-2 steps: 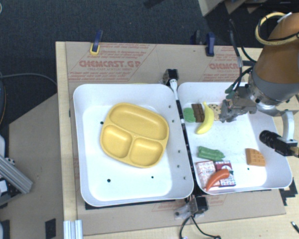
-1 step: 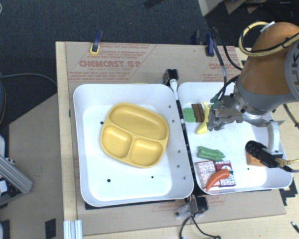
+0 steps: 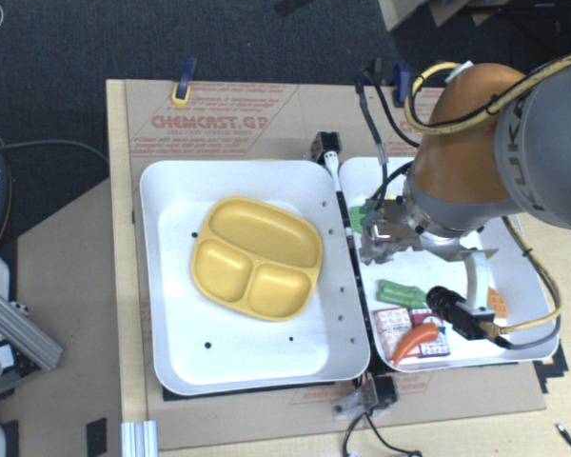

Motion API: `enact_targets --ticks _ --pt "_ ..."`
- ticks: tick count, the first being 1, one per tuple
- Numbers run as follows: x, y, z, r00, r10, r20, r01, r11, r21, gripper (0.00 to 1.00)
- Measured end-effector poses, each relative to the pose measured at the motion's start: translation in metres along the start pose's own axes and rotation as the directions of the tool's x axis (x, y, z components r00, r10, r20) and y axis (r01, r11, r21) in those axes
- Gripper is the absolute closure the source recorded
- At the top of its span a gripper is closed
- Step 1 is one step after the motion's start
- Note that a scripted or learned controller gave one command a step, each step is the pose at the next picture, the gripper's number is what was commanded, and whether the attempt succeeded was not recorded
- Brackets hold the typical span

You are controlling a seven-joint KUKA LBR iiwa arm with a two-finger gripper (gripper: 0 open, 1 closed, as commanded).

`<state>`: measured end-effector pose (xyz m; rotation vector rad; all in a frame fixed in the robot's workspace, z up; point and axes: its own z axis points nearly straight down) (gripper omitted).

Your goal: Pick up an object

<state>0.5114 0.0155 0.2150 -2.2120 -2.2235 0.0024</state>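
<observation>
The arm's gripper (image 3: 385, 241) hangs low over the left side of the right bin (image 3: 528, 350), beside the divider; its wrist hides the tips, so its hold, if any, cannot be told. Candidate objects lie just below it: a green block (image 3: 403, 293), a red pepper (image 3: 419, 339) and a printed packet (image 3: 392, 321). Descending blind among such crowded pieces risks a jam against the bin wall or a miss.
</observation>
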Motion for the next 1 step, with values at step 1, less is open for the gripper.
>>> enact_targets --ticks 1 --pt "-0.0081 0.0048 0.0005 1.0 0.006 0.003 -0.006 1.0 -0.005 1.0"
